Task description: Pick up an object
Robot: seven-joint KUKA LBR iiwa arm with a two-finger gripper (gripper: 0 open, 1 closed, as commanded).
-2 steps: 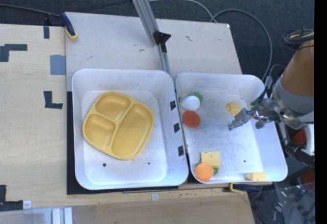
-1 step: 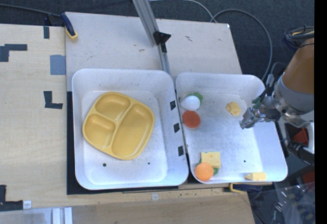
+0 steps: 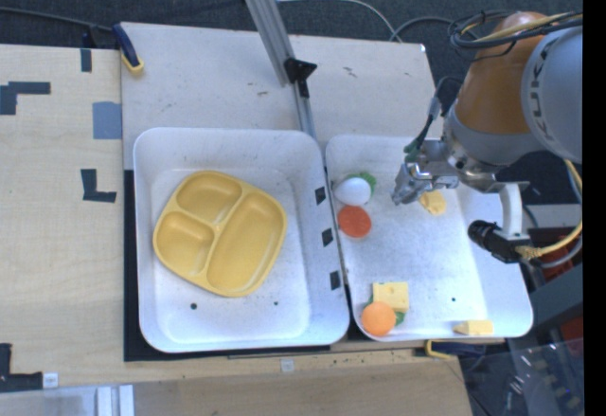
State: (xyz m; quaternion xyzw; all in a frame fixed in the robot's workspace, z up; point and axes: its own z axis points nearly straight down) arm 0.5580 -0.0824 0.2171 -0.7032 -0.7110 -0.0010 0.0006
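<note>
Over the right bin (image 3: 473,262), near its far right corner, the arm (image 3: 516,92) reaches in from the right with its bulky grey and orange wrist canted down toward the floor of the bin. Left of the gripper (image 3: 409,189), well apart, the left bin (image 3: 151,215) holds a yellow divided plate (image 3: 220,231). Whether the gripper has closed on anything cannot be told from this angle. The nearest candidate is a small yellow piece (image 3: 435,204), just beside the gripper on its right and slightly nearer the camera; a short shift that way would likely centre it. Farther off to the left sit a white ball (image 3: 354,189) and a red disc (image 3: 355,222).
</note>
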